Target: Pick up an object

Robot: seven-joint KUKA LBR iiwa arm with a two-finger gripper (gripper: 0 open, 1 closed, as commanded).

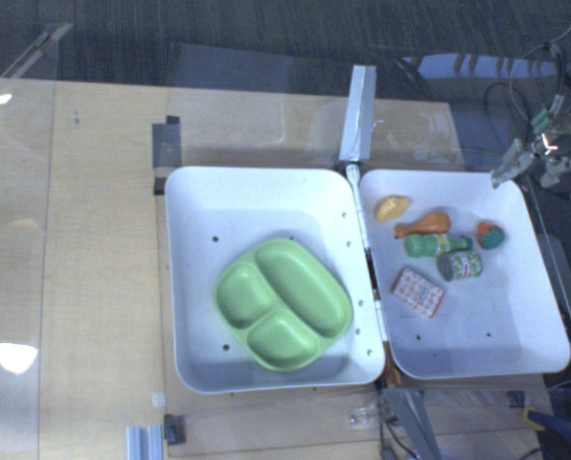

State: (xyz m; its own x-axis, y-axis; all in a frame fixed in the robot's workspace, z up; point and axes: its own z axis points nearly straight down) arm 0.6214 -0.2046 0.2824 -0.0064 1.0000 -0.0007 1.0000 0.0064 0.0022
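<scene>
Bins sit side by side on the wooden bench (pixel 75 257), the left bin (pixel 194 353) carrying a green divided plate (pixel 283 302) tilted across its floor. Objects for picking cluster toward the far end of the right bin (pixel 496 348): a yellow piece (pixel 393 206), an orange drumstick-shaped toy (pixel 424 224), a green bottle (pixel 432 245) lying just below it, a small can (pixel 460 264), a red-and-green toy (pixel 490 236) and a patterned flat packet (pixel 417 290). Beyond that bin's far right corner hangs the gripper (pixel 552 147), away from every item; whether its jaws are parted or closed cannot be told.
</scene>
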